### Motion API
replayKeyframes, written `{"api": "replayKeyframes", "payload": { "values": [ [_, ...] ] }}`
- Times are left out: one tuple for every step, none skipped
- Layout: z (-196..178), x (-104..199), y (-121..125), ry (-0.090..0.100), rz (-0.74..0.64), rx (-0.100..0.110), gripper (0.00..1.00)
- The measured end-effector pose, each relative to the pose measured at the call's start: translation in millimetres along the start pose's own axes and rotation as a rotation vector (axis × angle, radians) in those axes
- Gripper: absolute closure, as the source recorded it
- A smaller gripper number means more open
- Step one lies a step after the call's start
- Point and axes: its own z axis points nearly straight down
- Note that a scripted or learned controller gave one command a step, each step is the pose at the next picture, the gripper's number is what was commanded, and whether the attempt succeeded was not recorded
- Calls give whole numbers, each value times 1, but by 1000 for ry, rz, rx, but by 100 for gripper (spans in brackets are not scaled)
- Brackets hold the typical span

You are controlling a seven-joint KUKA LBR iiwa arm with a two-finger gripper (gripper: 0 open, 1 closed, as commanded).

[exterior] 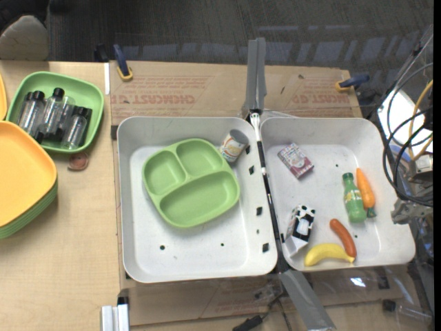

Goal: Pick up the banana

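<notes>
Banana (328, 254) lies at near edge of right bin (393, 143), long axis roughly left-right, red sausage (342, 236) touching above; jaws' state: cannot tell; approach from right.

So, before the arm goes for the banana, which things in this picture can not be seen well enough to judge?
- Gripper: hidden among dark cables at the right edge; finger state unreadable.
- Banana: its top edge is overlapped by the red sausage-like toy.
- Pink packet: print too small to read.
- Bottles in the green tray: contents too small to tell.
</notes>
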Motion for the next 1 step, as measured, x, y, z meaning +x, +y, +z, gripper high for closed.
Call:
{"api": "replayKeyframes", "payload": {
  "values": [
    [23, -16, 3, -1, -368, -2, 100]
  ]
}}
